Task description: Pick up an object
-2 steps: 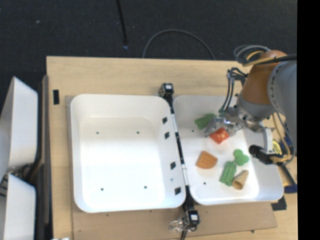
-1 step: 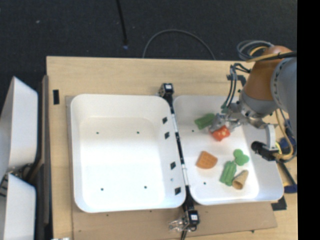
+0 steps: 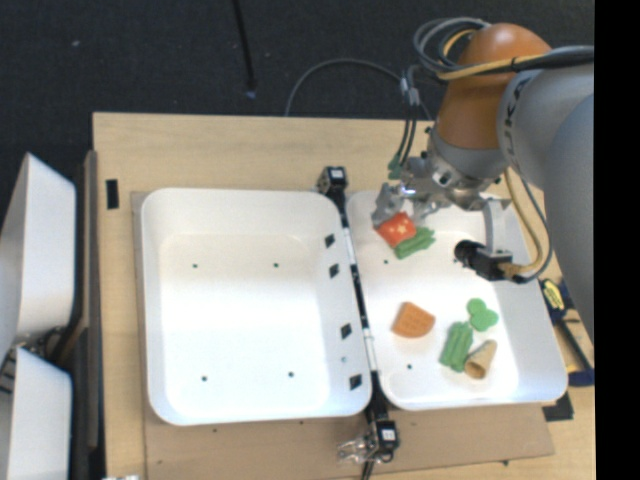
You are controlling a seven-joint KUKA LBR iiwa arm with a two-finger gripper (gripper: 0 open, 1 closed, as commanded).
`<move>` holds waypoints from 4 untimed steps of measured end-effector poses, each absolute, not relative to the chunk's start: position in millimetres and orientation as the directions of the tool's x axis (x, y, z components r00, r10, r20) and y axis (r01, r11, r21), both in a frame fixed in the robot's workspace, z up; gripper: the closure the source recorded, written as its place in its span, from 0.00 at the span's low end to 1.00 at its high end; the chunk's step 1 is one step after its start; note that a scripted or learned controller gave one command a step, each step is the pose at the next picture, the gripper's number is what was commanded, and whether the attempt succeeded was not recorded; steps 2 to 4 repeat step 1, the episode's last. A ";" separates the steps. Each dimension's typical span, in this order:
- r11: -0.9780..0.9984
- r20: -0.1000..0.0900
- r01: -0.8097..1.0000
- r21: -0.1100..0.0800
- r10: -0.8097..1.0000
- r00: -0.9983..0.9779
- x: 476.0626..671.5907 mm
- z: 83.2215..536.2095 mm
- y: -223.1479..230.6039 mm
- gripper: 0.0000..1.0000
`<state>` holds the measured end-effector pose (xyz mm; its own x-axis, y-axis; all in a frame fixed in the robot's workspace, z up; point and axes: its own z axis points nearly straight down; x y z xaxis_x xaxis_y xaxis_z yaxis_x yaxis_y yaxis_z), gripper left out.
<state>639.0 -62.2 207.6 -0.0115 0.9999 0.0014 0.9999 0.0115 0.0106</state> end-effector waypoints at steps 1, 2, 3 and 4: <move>0.008 0.002 1.000 0.001 1.000 -0.008 635.7 201.1 -4.9 1.00; 0.008 0.002 1.000 0.001 1.000 -0.008 635.7 201.1 -4.9 1.00; 0.008 0.002 1.000 0.001 1.000 -0.008 635.7 201.1 -4.9 1.00; 0.008 0.002 1.000 0.001 1.000 -0.008 635.7 201.1 -4.9 1.00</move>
